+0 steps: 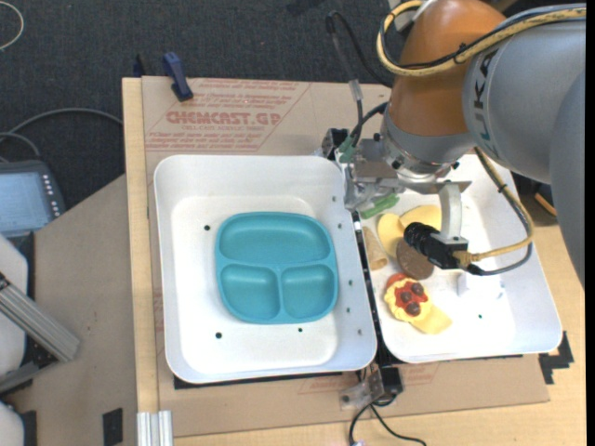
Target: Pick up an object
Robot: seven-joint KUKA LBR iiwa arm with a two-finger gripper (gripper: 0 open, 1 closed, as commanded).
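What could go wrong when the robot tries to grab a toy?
1. The gripper hangs close to the wall between the bins, so it might bump that wall on the way down.
2. The yellow toy, brown toy and pizza toy lie bunched together, so it might nudge one away or catch two.

1. Arm (544,72): grey, smooth, rounded casing.
2. Band (444,59): orange, glossy, domed, just above the wrist.
3. Wrist (418,149): grey ring under the band, darker at the lower edge.
4. Lettering (484,84): dark, on the grey casing, partly hidden.
5. Gripper (364,193): silver metal, angular.
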